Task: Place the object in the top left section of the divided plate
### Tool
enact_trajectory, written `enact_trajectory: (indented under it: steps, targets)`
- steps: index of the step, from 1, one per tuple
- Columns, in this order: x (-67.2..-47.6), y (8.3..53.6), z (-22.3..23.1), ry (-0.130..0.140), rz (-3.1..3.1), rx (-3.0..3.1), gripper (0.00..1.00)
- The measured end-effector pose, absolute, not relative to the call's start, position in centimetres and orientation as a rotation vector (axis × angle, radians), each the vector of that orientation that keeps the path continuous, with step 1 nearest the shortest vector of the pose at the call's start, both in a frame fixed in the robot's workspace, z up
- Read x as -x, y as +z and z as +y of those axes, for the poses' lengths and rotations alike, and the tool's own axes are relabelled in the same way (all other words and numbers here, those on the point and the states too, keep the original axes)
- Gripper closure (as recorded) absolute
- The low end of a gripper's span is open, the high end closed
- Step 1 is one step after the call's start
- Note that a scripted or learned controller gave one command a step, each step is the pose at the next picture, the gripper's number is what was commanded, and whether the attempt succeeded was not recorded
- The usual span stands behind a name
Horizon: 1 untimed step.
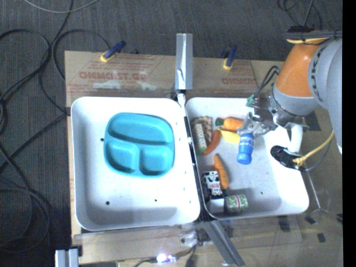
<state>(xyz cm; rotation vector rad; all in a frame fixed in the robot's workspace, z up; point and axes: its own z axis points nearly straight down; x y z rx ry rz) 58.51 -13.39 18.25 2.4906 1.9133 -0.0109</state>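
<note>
The bench carries two shallow white bins side by side. The left bin (pixel 83 204) holds a blue divided plate (pixel 140 143), which lies in the upper half of that bin, nearer its top edge than its bottom edge. The plate has one wide section along its top and two smaller sections along its bottom.

The right bin (pixel 283 199) holds the loose objects. A small blue bottle (pixel 245 148) with a yellow cap end stands near the middle of the bin, towards its top edge. The gripper (pixel 255 125) is directly above the bottle's top end and appears to touch it. Whether the bottle sits between the fingers cannot be determined, and the opening of the gripper cannot be determined either.

An orange carrot (pixel 230 123) lies near the top edge of the right bin, just left of the gripper. A brown wrapped bar (pixel 199 133) lies along the bin's left wall, with a red-orange pepper (pixel 213 141) touching its right side. A second carrot (pixel 222 171) lies below these, near the bin's centre. A black-and-white carton (pixel 212 184) lies beside the left wall, towards the bottom edge. A green can (pixel 236 203) lies on its side at the bottom edge.

The arm (pixel 303 77) enters over the top right corner of the right bin.
</note>
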Motion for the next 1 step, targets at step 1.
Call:
enact_trajectory:
  steps: [1]
  targets:
    - [-58.55, 18.98, -13.26, -0.015, 1.918, -2.490, 1.00]
